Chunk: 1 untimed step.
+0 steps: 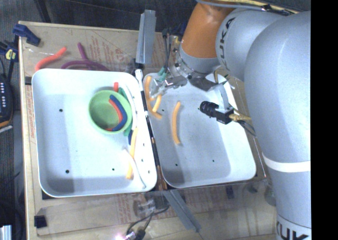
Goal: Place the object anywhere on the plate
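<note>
The green plate (100, 111) lies in the left bin (63, 144), stacked on other plates, with a blue and a red curved piece on it. Several orange sticks lie in the right bin (211, 160): one long stick (177, 123) near the middle, another (157, 104) by the left wall, and a curved one (149, 82) in the far left corner. My gripper (162, 82) hangs low over that far left corner, right beside the curved stick. The wrist hides how they meet.
Two yellow-orange sticks (132, 143) (129, 171) lie in the left bin near its right wall. A black connector (211, 109) on the arm juts over the right bin. Red and purple tools (79, 57) lie on the bench behind the left bin.
</note>
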Motion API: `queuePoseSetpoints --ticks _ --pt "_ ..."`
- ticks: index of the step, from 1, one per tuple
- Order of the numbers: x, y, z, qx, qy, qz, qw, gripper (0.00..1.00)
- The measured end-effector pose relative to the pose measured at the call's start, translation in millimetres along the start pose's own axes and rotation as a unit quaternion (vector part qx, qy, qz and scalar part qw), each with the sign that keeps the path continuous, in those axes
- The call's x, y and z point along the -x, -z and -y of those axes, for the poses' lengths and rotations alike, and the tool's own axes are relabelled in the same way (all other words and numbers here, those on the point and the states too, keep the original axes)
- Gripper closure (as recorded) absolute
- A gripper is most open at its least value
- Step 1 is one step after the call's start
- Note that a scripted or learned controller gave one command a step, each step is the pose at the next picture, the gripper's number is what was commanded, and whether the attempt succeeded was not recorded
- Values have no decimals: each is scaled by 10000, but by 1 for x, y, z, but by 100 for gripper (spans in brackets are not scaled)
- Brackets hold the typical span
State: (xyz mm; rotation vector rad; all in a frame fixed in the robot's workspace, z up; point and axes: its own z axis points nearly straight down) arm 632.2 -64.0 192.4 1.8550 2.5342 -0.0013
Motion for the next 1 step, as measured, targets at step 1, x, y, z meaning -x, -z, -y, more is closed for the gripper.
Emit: queuePoseSetpoints --ticks 1 --pt "0 0 0 0 0 0 10000 0"
